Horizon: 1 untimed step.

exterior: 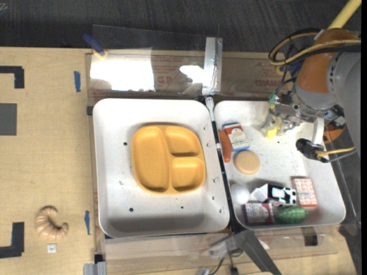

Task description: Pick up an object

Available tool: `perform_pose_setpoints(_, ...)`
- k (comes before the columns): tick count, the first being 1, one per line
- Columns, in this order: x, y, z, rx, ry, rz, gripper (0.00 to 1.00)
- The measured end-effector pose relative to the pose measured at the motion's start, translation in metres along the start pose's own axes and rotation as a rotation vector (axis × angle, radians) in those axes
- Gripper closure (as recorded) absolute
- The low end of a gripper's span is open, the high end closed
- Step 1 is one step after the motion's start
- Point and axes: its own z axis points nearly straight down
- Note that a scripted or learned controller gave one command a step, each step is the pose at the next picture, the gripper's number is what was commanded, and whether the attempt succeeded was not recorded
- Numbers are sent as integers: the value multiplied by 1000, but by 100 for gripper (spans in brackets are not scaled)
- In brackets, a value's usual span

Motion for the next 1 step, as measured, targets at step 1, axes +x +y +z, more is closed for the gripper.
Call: perform_pose_setpoints(1,36,-24,-53,-3,2,20,100)
